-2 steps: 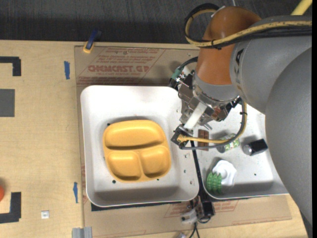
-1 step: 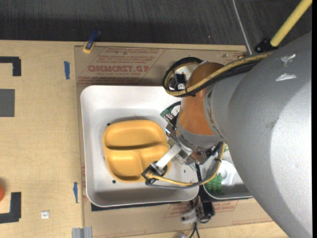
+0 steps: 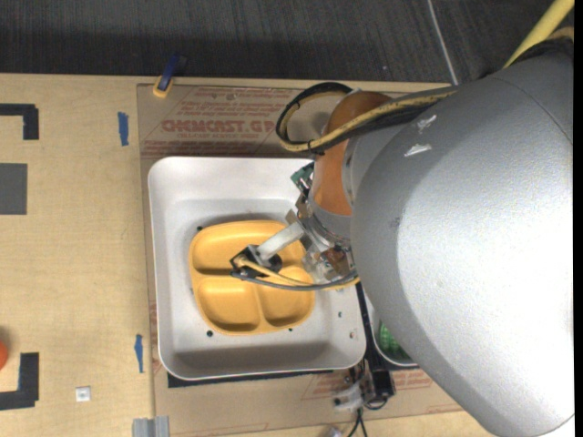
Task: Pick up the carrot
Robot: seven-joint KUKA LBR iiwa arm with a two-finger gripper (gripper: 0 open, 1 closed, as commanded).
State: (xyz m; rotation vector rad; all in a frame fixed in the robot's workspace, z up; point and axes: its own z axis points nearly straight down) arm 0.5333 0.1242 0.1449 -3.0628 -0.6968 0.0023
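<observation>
Pincer [image 3: 244,267] over yellow tray [image 3: 219,303]; carrot possibly hidden.

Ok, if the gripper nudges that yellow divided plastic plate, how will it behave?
Probably slides easily: the yellow divided plastic plate looks smooth, resting on the glossy white bin. Likely stiff and light, since it looks like thin moulded plastic. Unlikely to tip, as it sits low and flat.

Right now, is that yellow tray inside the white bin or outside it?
Inside: the yellow tray lies flat on the floor of the left white bin, under the pincer.
</observation>
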